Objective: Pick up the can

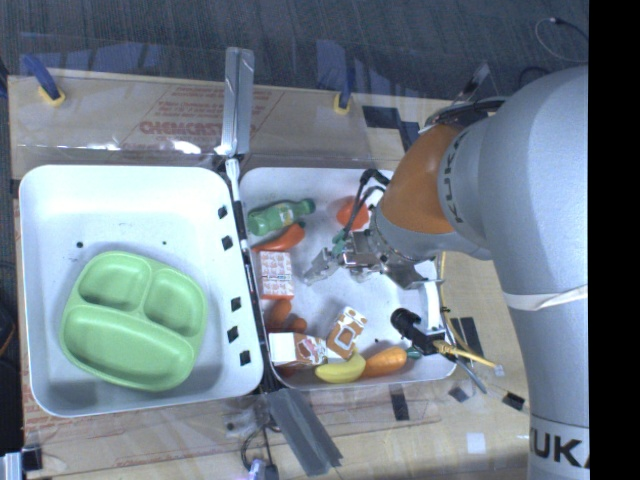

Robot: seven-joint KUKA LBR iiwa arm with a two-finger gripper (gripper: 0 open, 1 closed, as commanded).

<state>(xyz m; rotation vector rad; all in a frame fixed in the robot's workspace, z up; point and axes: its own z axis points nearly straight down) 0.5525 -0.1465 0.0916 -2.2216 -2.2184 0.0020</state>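
A red and white cylinder [275, 273], likely the can, lies on its side along the left wall of the right bin [300, 183]. My gripper [325, 264] hangs low over the middle of that bin, a short way to the can's right and apart from it. I see nothing held in it. The grey arm with its orange band [420, 193] reaches in from the right and hides the bin's right part.
Around the can lie a green bottle [280, 215], an orange-red carrot [286, 236], a red item [350, 211], brown sausages [282, 314], a small carton [345, 333], a banana [340, 370] and an orange piece [386, 360]. The left bin [60, 193] holds a green divided plate [135, 318].
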